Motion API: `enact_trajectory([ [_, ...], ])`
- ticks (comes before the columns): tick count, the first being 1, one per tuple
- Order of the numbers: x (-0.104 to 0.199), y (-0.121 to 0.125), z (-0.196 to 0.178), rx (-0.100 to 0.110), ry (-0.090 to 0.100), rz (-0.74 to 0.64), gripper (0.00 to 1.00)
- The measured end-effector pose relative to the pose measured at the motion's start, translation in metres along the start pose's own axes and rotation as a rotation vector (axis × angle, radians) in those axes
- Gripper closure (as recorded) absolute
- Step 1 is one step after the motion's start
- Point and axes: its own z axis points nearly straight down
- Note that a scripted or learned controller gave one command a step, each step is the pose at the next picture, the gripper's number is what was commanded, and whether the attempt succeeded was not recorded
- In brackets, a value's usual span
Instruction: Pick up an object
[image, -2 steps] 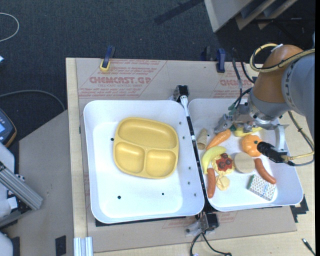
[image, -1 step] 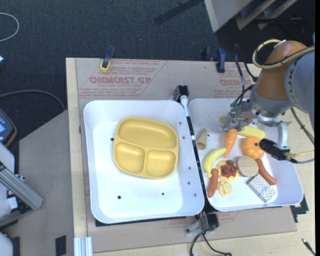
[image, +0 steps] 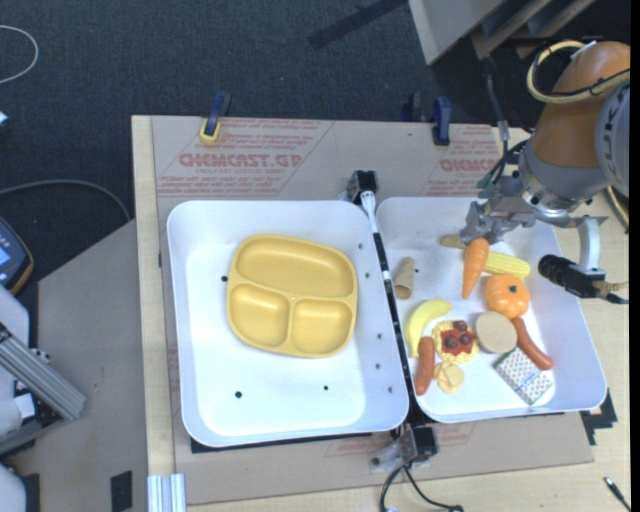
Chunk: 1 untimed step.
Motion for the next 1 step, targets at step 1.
enact_trajectory([
  [1,-0.0001,0.0015,-0.0538,-0.004,-0.001,0.000,1.00],
])
